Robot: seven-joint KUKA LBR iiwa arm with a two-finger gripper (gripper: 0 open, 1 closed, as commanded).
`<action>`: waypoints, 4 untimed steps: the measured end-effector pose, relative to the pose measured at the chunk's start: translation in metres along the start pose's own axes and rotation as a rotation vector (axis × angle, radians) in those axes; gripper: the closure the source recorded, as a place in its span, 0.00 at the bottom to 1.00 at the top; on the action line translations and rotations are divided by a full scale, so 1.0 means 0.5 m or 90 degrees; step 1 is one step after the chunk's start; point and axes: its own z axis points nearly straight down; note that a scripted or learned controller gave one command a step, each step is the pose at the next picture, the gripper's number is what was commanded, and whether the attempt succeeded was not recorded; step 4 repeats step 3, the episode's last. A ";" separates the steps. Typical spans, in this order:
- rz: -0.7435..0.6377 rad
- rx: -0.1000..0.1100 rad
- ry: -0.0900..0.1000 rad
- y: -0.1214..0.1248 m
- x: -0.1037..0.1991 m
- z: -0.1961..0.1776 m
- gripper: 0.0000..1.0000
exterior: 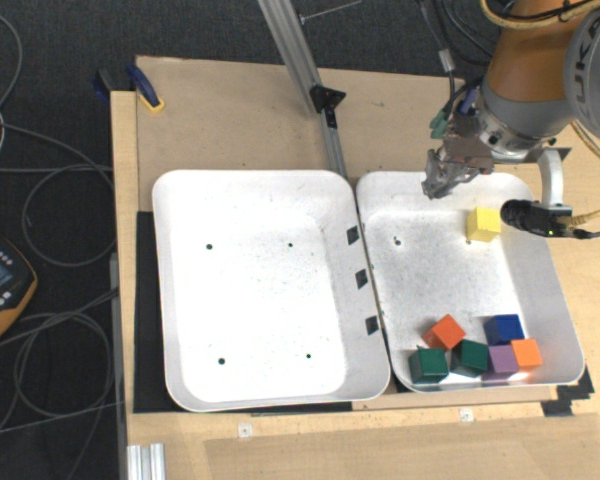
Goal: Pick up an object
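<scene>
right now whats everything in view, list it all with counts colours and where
bins: 2, white, side by side on the bench
bench: 1, tan wood, under the bins
yellow block: 1, yellow, upper part of the right bin, apart from the rest
orange blocks: 2, orange, in the cluster at the right bin's near edge
green blocks: 2, dark green, same cluster
blue block: 1, blue, same cluster
purple block: 1, purple, same cluster
metal pole: 1, grey, slanting above the bench
clamp: 1, blue and yellow, bench's far left corner
cables: several, dark, floor at left
arm: 1, grey with orange band, upper right
gripper: 1, dark, at the right bin's far edge
</scene>
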 end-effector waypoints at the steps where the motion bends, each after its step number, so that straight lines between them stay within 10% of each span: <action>1: 0.000 -0.001 0.000 0.005 0.090 -0.003 1.00; 3: 0.000 0.001 0.000 0.003 0.298 0.020 1.00; 4: 0.000 0.001 0.000 0.003 0.298 0.020 1.00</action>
